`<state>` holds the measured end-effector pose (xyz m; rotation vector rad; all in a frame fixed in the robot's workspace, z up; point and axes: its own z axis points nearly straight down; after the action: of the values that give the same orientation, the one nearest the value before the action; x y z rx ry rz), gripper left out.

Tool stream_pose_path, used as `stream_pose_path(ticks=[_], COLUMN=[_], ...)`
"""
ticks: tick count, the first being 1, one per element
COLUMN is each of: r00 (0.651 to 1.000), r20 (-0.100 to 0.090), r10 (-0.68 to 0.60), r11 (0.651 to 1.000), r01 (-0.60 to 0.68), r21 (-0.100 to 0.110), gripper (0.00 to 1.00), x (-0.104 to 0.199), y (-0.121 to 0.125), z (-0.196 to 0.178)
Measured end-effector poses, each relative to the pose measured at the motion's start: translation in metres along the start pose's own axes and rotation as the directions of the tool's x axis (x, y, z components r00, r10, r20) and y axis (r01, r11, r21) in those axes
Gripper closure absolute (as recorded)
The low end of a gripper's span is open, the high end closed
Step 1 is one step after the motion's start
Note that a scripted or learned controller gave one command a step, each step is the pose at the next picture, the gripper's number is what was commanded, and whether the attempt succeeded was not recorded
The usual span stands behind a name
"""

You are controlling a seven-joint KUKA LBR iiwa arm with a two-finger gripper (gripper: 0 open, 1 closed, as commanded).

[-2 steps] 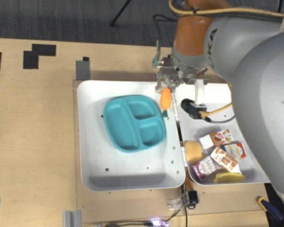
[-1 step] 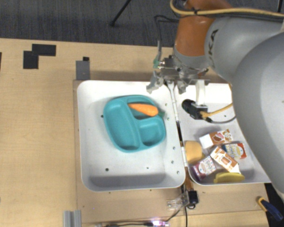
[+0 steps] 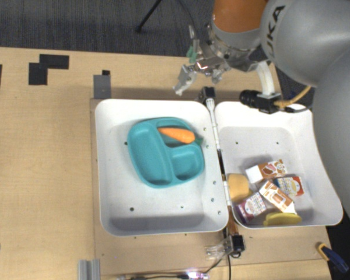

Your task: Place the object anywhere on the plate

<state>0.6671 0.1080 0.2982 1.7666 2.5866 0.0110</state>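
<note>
A teal divided plate lies in the left bin. An orange carrot rests on the plate's upper right section, near its rim. My gripper hangs above the far edge of the bins, just behind where they meet and well clear of the plate. It is open, with nothing between its fingers.
The right bin holds several food items in its near corner: a yellow wedge, snack packets and a banana-like piece. A metal divider strip runs between the bins. The arm fills the upper right.
</note>
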Motion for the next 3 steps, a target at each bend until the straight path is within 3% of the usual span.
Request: stream_pose_path(ticks=[1,2,3], r00=[1.0,0.998,0.995], r20=[-0.004,-0.004,-0.004], r10=[-0.029,0.059,-0.102], r11=[0.999,0.998,0.995], r01=[0.029,-0.059,0.102], r21=[0.018,-0.005,0.012], gripper=[0.0,0.0,0.0], x=[-0.032,0.027,0.002], y=[-0.034,0.014,-0.015], z=[0.114,0.029,0.116])
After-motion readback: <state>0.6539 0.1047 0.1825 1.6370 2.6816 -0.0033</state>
